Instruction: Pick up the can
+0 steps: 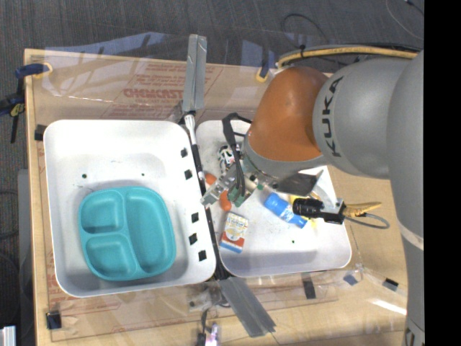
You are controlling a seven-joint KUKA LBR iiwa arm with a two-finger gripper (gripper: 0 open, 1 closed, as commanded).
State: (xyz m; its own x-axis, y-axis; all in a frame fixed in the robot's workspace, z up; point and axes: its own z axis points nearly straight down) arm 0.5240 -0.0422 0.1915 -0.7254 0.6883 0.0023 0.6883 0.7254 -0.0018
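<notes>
Right bin point(302, 254): the arm point(360, 114) reaches in from the right and leans over the bin's upper half. The gripper point(229, 186) is low near the bin's left wall, by the divider. Clutter of small orange and green bits around it. Whether it is spread or closed, I cannot tell from here.

The can point(279, 208): my best reading is the blue cylinder lying on its side mid-bin, tilted, pale end toward the upper left. It sits to the right of the gripper, apart from it and partly under the wrist. Not held.

A small carton point(235, 233), orange, white and blue, lies flat just below the gripper, nearer to it than the can is.

Left bin point(65, 157): a teal divided plate point(128, 233), nothing else of note.

Handling, as a guess: stiff metal wall, smooth and slippery, likely light, and free to roll on the slick bin floor. It should be taken across the round body at mid-length, squarely, so it does not squirt out sideways. A grip at either end looks poor.
</notes>
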